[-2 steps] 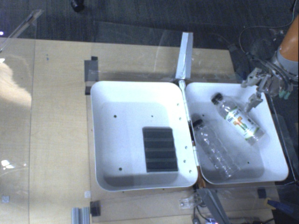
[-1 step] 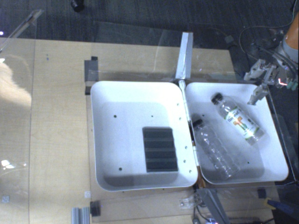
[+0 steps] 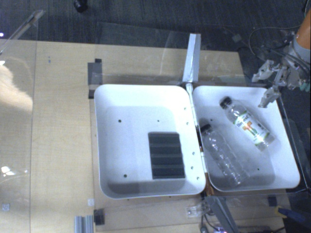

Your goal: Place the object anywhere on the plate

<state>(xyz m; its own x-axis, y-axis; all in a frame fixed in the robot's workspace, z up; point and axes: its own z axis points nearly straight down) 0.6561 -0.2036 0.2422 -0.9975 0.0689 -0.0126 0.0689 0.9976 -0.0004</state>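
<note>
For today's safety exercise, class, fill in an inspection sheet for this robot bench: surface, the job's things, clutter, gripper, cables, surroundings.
Surface: wooden bench bearing a left bin and a right bin, side by side.
Job's things: dark ridged plate flat in the left bin; labelled bottle and clear bottle lying in the right bin, both black-capped.
Clutter: nothing seen.
Gripper: gripper over the right bin's far right corner, above the bottles, holding nothing.
Cables: dark cables loop behind the arm.
Surroundings: dark carpet beyond the bench.
</note>
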